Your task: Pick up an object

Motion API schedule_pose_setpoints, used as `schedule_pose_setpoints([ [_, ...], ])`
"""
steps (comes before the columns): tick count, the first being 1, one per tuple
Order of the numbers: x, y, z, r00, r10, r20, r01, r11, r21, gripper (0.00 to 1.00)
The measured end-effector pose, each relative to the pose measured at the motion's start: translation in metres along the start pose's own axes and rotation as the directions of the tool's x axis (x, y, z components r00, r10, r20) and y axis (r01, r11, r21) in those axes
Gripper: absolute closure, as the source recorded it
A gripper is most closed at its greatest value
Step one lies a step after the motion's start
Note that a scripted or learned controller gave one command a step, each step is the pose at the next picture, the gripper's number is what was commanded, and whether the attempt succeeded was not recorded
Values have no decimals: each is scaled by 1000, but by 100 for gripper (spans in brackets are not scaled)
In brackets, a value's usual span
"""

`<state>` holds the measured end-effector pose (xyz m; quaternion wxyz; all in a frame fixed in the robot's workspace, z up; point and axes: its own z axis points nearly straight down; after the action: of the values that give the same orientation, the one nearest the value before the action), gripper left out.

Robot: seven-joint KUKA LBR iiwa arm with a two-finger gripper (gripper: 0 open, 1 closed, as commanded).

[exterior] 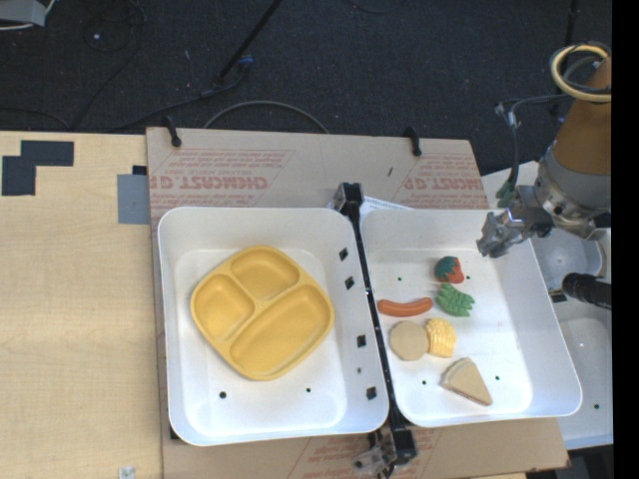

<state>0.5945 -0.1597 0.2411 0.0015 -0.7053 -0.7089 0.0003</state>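
Yellow, and three-sectioned, the divided plate (262, 310) fills the left bin (185, 267). All the pickable toy food lies in the right bin (544, 367). Taking the hot dog (404, 306) as landmark: a strawberry (449, 268) sits up and right of it, green leaves (455, 300) just to its right, a round cracker (407, 341) and corn piece (440, 337) just below, and a tan wedge (466, 381) further down-right. The gripper (496, 236) hangs over the bin's upper right rim, well up-right of the hot dog, carrying nothing; whether it is open I cannot tell. The strawberry stands clearest of neighbours, so it is probably the best target: descend straight over it.
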Motion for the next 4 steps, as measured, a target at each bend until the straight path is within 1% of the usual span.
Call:
schedule_pose_setpoints([
  [1,54,-6,-5,1000,1,0,-1,1000,1,100],
  [2,115,-9,4,1000,0,-1,0,1000,2,100],
  [3,172,1,15,1000,0,0,0,1000,2,100],
  [4,224,2,5,1000,0,1,0,1000,0,100],
])
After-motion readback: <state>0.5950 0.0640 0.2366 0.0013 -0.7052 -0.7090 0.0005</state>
